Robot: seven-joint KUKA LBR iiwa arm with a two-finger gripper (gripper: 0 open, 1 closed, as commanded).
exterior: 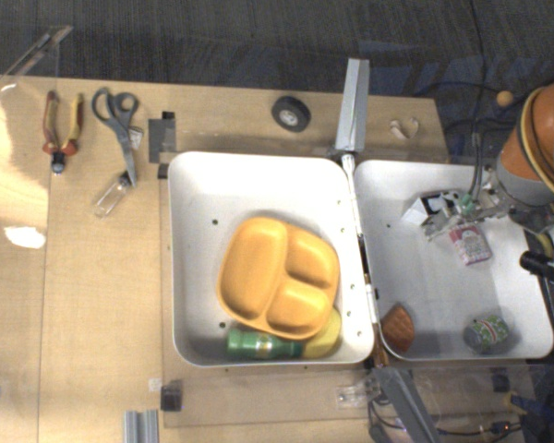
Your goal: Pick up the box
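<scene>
Small pink-white carton box: right bin, just below-right of hand, long axis near-vertical; hand state indiscernible.

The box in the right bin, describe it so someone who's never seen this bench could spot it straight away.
Start at the right-hand white bin. In its upper half, just below the end effector, lies a small flat box with pink and white print. Its neighbours sit along the bin's near edge: a brown rounded object and a greenish-grey ball; the box alone is rectangular.
</scene>
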